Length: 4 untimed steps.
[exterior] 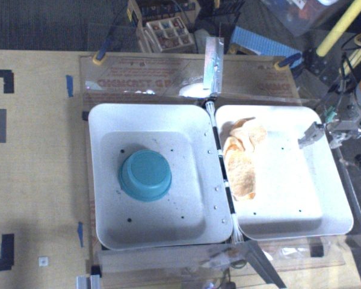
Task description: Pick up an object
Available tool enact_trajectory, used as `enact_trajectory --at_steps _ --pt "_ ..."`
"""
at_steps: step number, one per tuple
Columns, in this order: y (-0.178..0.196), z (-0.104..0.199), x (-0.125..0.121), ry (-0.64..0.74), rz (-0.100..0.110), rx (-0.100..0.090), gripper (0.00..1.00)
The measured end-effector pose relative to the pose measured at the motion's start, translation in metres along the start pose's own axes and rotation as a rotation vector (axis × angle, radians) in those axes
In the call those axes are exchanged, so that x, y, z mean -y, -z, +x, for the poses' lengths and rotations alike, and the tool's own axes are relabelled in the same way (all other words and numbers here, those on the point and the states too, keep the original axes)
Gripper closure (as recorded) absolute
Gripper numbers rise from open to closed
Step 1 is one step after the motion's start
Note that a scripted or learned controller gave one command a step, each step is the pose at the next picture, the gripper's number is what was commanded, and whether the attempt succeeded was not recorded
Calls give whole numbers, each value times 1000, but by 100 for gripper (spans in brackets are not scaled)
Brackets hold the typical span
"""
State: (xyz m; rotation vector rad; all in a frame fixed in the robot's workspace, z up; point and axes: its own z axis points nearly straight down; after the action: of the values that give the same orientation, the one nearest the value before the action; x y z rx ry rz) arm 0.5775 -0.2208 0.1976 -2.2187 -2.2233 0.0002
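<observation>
1. Sitting in the left bin [108,122], a teal bowl [145,174] rests upside down on the bin floor, slightly left of the bin's middle and clear of all four walls.
2. The right bin [301,215] holds a crumpled tan and orange cloth [242,161], which lies along its left side, just beside the wall shared with the left bin.
3. The cloth stretches from near the far wall down past the middle of the bin; its upper part is paler and bunched, its lower part flatter and more orange.
4. The gripper [313,134] is at the right bin's far right corner, over the rim, with a pale grey part pointing in toward the bin.
5. Whether the gripper is wide or narrow I cannot tell: it is small and partly lost in the clutter at the right edge. Nothing is seen between its tips.
6. The gripper is well apart from both the cloth and the bowl.
7. The two bins stand side by side, touching along their inner walls, on a pale wooden worktop [36,161].
8. Blue tape marks [70,85] sit on the worktop left of the bins.
9. A clear plastic sheet [144,80] with red lettering lies behind the bins.
</observation>
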Motion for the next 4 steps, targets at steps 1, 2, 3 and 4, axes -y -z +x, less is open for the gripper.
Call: enact_trajectory --at_steps 1,2,3,4 --pt "-87 56 -59 -117 -2 2 0" --pt "-98 101 -86 43 -7 4 0" --pt "-87 101 -88 46 -12 6 100" --pt "-87 101 -88 46 -11 6 0"
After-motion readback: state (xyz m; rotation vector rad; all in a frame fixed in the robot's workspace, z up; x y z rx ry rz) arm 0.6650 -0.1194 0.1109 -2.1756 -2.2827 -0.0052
